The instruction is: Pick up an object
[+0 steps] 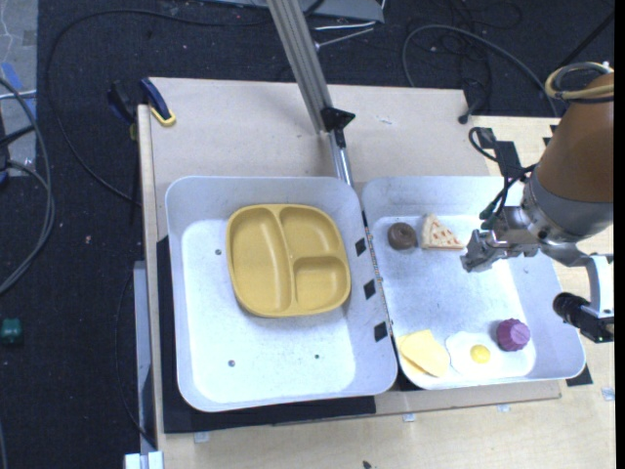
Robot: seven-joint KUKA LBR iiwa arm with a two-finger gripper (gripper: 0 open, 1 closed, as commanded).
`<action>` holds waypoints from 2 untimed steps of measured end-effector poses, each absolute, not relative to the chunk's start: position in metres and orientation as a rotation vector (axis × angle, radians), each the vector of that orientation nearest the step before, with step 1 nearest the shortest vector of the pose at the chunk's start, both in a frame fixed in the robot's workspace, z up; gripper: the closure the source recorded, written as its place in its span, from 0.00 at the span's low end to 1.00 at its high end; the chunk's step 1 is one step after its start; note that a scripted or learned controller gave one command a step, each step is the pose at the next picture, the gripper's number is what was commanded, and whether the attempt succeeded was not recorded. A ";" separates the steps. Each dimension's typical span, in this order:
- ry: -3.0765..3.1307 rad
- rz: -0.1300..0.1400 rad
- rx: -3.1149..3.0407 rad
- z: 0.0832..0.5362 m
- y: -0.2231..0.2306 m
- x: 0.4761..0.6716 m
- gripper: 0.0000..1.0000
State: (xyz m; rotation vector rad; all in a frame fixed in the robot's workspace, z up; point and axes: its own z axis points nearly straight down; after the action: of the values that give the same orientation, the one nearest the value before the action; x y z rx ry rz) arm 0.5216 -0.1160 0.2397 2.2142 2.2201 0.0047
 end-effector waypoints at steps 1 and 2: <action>2.223 0.002 2.216 0.252 -0.116 0.522 1.00; 2.231 -0.001 2.215 0.239 -0.065 0.533 1.00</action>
State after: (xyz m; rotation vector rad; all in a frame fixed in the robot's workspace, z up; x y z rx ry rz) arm 0.5326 -0.0654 0.2385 2.2145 2.2310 -0.0009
